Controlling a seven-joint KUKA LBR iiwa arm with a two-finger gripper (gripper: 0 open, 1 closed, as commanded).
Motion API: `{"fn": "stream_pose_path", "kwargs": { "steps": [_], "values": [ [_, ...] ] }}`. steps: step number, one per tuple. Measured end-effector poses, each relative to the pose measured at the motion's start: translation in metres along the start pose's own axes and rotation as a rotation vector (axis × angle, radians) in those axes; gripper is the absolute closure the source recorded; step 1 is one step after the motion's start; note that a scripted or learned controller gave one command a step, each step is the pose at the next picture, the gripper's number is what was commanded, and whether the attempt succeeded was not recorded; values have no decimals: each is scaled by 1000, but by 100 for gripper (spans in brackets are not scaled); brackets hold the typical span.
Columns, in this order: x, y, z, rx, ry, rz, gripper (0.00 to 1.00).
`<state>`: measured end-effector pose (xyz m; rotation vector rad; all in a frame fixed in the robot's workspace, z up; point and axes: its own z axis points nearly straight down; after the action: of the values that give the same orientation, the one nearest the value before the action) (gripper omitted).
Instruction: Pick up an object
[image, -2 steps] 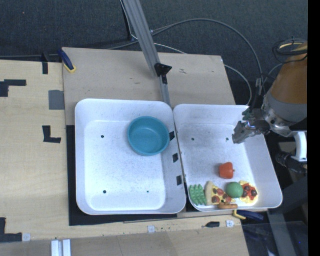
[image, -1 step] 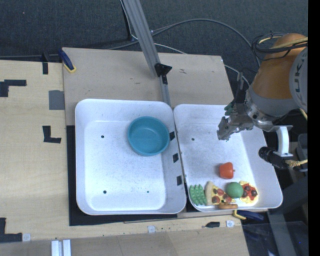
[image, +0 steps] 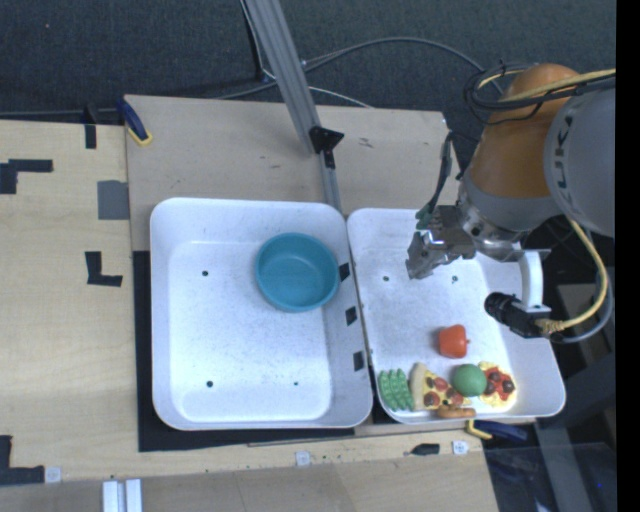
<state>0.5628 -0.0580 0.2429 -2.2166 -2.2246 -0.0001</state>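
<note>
My gripper (image: 423, 262) hangs over the upper middle of the right bin (image: 390, 320), pointing down and to the left, with nothing visible between its fingers. A small red tomato-like toy (image: 453, 341) lies below and to the right of it, apart from it. Along the right bin's front edge lie a green ridged piece (image: 394, 388), a pizza slice toy (image: 431, 390), a green ball-like toy (image: 467, 380) and a small red-and-yellow piece (image: 499, 385). A blue bowl (image: 296, 271) sits upright in the left bin (image: 200, 330), near its upper right.
A slanted metal pole (image: 300, 90) comes down to the bench between the bins' far ends. A black cable plug (image: 512, 313) hangs from the arm over the right bin's right side. Black tape marks lie on the bench at left.
</note>
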Motion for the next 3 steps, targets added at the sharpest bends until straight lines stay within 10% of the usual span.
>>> {"fn": "stream_pose_path", "kwargs": {
  "steps": [3],
  "values": [
    [153, 10, 17, 0, 0, 0, 100]
  ]
}}
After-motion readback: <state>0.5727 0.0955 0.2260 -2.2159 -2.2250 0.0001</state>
